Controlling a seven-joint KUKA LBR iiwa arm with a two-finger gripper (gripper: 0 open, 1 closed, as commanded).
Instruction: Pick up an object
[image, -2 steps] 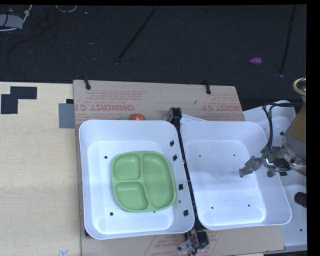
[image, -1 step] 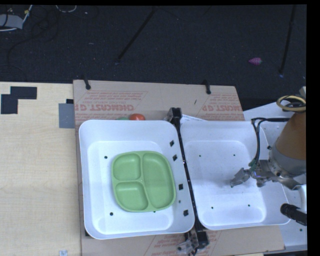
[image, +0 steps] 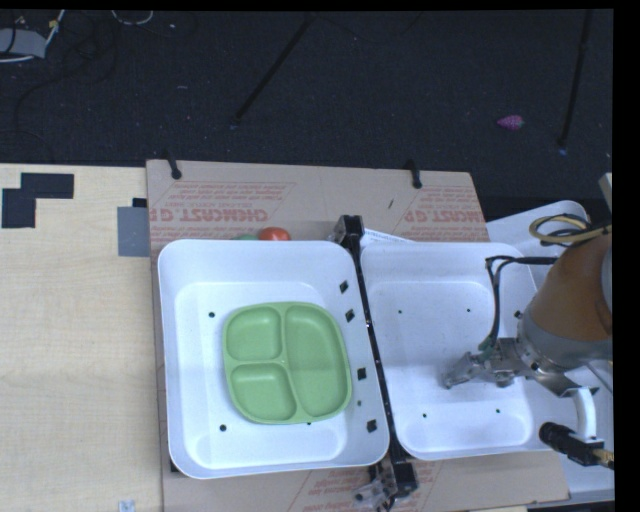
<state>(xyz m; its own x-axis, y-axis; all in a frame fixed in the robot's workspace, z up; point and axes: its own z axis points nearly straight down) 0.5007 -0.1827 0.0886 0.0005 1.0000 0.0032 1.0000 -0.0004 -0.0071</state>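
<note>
A light green divided plate (image: 286, 362) lies flat in the left white bin (image: 190, 290), filling most of its floor. My gripper (image: 462, 373) is low over the floor of the right white bin (image: 440, 290), near its right half, pointing left. The grey arm with its orange band (image: 585, 295) comes in over that bin's right rim. I see nothing between the gripper's tips, and no object on the bin floor around it.
A small red object (image: 273, 235) with a green bit beside it sits just behind the left bin's back rim. A black divider (image: 365, 350) runs between the bins. Both bins rest on cardboard (image: 310, 200); a wooden bench top (image: 70, 350) lies to the left.
</note>
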